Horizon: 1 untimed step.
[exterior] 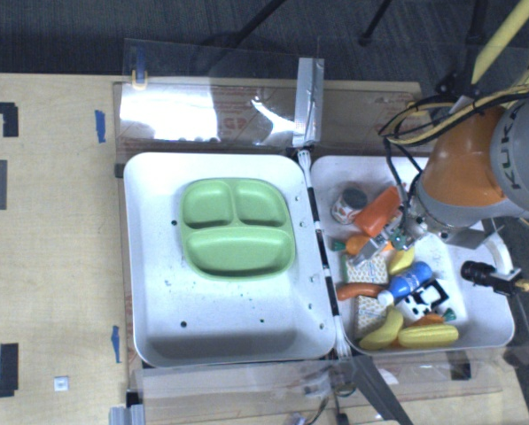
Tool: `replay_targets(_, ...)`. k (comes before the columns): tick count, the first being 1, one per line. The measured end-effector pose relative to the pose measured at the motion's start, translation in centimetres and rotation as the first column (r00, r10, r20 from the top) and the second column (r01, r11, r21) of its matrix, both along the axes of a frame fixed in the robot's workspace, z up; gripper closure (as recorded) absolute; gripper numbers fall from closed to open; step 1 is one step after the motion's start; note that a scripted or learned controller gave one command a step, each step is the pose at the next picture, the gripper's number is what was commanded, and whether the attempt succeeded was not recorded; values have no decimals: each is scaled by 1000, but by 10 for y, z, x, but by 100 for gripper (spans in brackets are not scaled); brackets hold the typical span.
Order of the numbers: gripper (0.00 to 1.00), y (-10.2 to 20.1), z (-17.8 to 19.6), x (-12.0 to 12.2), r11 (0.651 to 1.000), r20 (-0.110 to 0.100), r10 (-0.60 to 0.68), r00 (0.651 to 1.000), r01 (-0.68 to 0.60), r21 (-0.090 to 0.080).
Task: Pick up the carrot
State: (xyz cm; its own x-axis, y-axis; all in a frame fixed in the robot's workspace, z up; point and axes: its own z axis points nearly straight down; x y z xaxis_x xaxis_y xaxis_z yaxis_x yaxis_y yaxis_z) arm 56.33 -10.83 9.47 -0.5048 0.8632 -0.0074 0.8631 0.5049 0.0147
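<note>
I see the gripper [397, 235] low in the right bin [494, 326] beside the carrot [377, 211] (its grip I cannot tell), so nothing looks lifted yet.

- Left bin [158, 326]: the green divided plate [237, 224] sits in the upper middle; open floor all around it, widest along the near edge.
- Right bin [499, 321]: crowded. A small can [346, 206], the carrot [377, 211], a blue bottle [409, 283], a banana [382, 329] and other bits are packed touching or just beside each other down the middle and left.
- The arm [468, 171] hangs over the right bin's upper right and blocks that approach; the claw [404, 230] is right at the pile.
- Bare floor in the right bin only along the far right wall.
- A divider wall [322, 255] runs between the bins.
- A clear upright panel [211, 104] closes off the far side.
</note>
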Motion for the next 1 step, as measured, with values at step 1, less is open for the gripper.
replay_targets(1, 0, -26, 1, 23, 997, 2, 73, 997, -73, 1)
